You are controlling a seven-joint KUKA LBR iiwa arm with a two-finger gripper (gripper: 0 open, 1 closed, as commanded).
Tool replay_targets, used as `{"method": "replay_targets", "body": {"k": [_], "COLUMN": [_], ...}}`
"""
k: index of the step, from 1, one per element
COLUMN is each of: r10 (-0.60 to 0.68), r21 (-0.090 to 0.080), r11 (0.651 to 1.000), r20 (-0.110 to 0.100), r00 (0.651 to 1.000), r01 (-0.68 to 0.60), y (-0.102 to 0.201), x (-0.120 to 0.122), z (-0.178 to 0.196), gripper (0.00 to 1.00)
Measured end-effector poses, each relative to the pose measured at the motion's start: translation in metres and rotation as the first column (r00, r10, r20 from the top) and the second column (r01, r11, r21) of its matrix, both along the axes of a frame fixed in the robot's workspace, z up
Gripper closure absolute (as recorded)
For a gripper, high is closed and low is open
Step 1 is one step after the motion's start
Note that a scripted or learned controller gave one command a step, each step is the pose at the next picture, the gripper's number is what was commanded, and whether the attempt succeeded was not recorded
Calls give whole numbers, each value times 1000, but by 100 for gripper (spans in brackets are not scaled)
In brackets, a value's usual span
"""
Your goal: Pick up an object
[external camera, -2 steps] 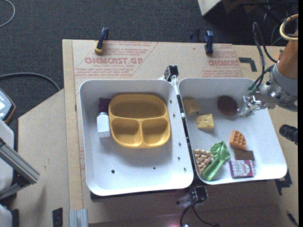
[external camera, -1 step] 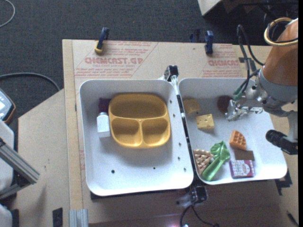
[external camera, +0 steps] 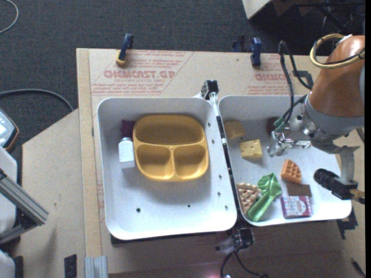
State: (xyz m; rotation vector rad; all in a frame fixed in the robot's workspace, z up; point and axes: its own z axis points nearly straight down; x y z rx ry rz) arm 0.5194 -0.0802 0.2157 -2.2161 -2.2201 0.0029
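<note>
Board writing: the board under the bins carries red print reading roughly "CHEMCAST GP", repeated above each bin; the smaller lines beneath are too faint to read.
Packet label: the red packet in the right bin has a pale label, its wording too small to make out.
Bottle: a small white bottle stands in the left bin, touching the left edge of the yellow tray; no text legible on it.
Gripper: the gripper hangs over the upper middle of the right bin, fingers pointing left and down; they look parted, with nothing between them.
Cheese: the yellow cheese wedge lies just left of the fingertips, apart from them.
Waffle: the orange waffle lies just below and right of the gripper.
Other items: a tan piece sits up-left near the divider; a green toy and nuts lie at the bin's lower left.
</note>
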Motion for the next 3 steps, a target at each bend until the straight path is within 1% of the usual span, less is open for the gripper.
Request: {"method": "replay_targets", "body": {"k": [1,2,3], "r10": [-1,0,-2], "r21": [-2,-2,-1], "r11": [1000,1000,1000], "r20": [6,7,3], "r00": [1000,1000,1000], "r01": [1,0,2], "y": [2,12,12], "x": [8,7,-1], "z": [0,3,5], "gripper": [100,100,100]}}
